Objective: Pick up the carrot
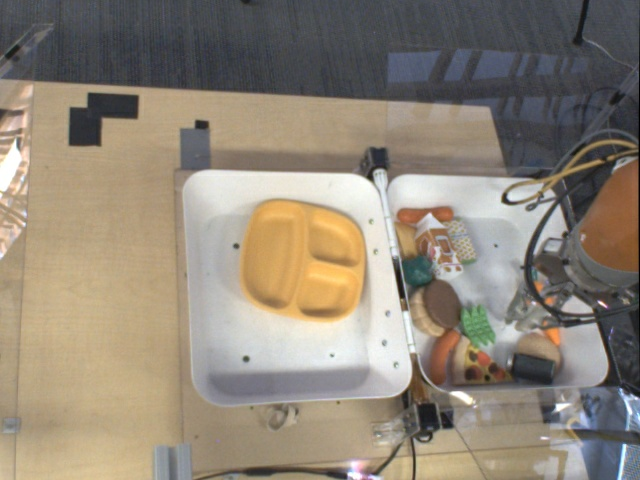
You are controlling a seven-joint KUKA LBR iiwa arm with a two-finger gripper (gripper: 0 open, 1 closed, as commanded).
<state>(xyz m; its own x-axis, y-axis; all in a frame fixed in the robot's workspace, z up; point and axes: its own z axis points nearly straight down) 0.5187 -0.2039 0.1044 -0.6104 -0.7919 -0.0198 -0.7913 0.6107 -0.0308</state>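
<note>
Pincer (533, 306) hangs over the right bin (500, 196) at about four o'clock from that bin's middle, beneath the grey arm with its orange band (610, 230); cables cross it, and I cannot tell whether it is apart or together, and nothing can be seen clamped in it. Nearest the front rim, at five o'clock in the bin, lies a black cylinder (533, 368) with a pale rounded piece (538, 347) touching it behind. At seven o'clock the carrot (444, 351) lies slanted against the bin's near left corner, well apart from the pincer, with a pizza-like slice (484, 372) just beside it at its four o'clock and a green leafy piece (477, 324) touching it at its two o'clock. Farther back, at nine o'clock, sits a brown round disc (440, 305) on a tan one, then a dark green lump (418, 270). Beyond these, at eleven o'clock, a small red and white carton (439, 247) stands beside a patterned roll (461, 240), with a reddish sausage (425, 215) behind them. The left bin (215, 298) holds a yellow divided plate (303, 259) near its middle. Both bins rest on the pale wooden surface (100, 318), which bears black patches (100, 118) at its far ten o'clock corner.
</note>
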